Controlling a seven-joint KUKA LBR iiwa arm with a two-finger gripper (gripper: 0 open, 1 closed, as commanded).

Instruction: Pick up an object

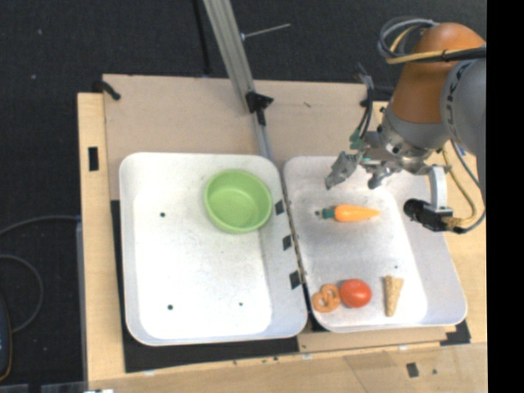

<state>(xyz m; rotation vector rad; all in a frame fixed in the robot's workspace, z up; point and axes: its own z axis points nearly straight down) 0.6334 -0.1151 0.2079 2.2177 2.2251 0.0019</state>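
An orange carrot (pixel 354 214) with a green end lies across the upper middle of the right bin (pixel 352 260). Near that bin's front edge sit a red tomato (pixel 355 292), a small pretzel-like piece (pixel 327 299) and an ice-cream cone (pixel 393 294). My gripper (pixel 358 173) hangs over the bin's back part, just above and behind the carrot. Its two fingers are spread apart with nothing between them.
A green bowl (pixel 237 201) rests in the upper right of the left bin (pixel 164 260). A slanted metal pole (pixel 233 56) comes down to the gap between the bins at the back. A black fitting with a cable (pixel 430 213) hangs beside the right bin's right rim.
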